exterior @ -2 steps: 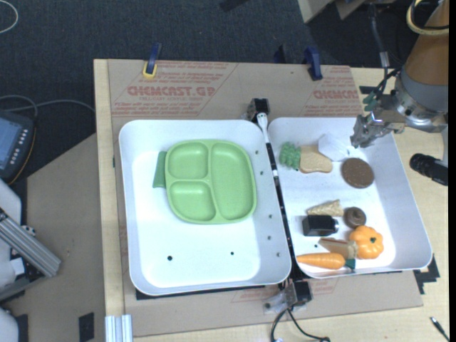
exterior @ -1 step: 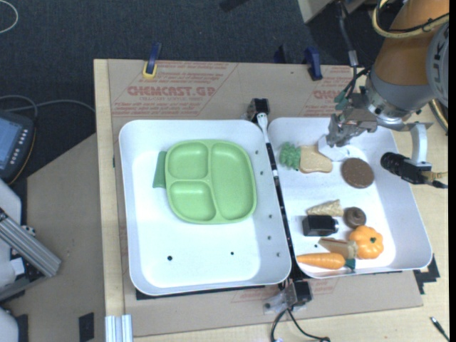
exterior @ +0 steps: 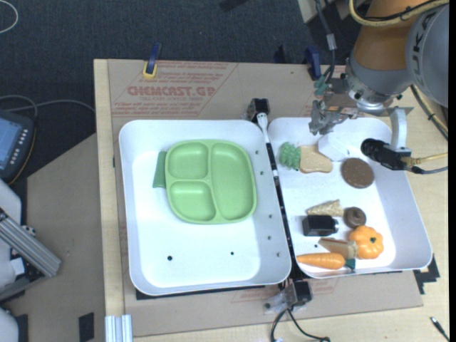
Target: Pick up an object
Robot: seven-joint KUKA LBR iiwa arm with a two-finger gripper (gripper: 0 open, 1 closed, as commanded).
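A toy carrot [exterior: 321, 261] lies at the near edge of the right bin [exterior: 406, 219], beside a small orange pumpkin [exterior: 367, 241]. The gripper [exterior: 322, 123] hovers over the bin's far end, above a slice of bread [exterior: 314, 160] and a green broccoli piece [exterior: 289, 154]; its fingers hang slightly parted, holding nothing. The left bin [exterior: 142, 241] holds a green divided plate [exterior: 211, 181].

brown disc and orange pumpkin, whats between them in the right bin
In the camera view, a small dark ring-shaped piece lies between the brown disc and the orange pumpkin.
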